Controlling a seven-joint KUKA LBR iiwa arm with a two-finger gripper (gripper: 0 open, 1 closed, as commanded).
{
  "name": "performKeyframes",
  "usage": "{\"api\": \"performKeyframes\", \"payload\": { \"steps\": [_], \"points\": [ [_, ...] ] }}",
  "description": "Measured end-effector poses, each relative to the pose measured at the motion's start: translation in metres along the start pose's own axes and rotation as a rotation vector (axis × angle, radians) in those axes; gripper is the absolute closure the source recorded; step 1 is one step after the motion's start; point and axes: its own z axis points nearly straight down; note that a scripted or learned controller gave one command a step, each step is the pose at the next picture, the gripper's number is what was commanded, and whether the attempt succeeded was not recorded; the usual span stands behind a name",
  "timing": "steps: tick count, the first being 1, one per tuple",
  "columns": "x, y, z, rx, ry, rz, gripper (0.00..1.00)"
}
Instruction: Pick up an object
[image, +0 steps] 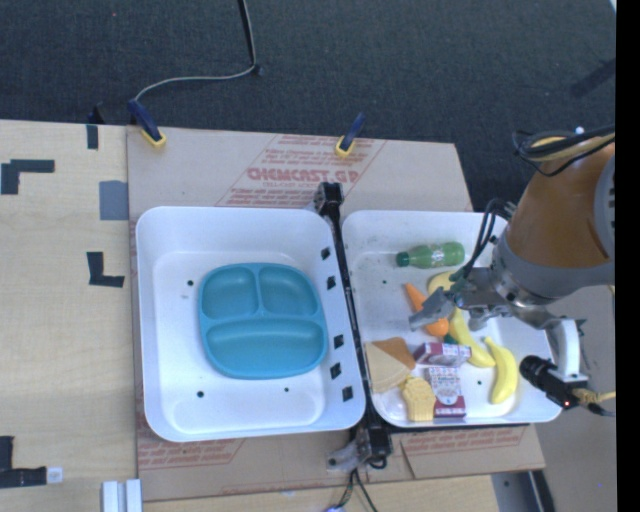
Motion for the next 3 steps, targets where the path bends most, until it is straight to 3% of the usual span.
{"api": "performKeyframes", "payload": {
  "steps": [1, 2, 3],
  "points": [
    [-0.033, 0.021, 0.12, -0.02, -0.008, 0.001, 0.0],
    [-0.018, 0.061, 0.133, -0.005, -0.001, 0.0, 0.0],
    [-0.018, 0.061, 0.124, -0.006, -0.003, 0.0, 1.0]
  ]
}}
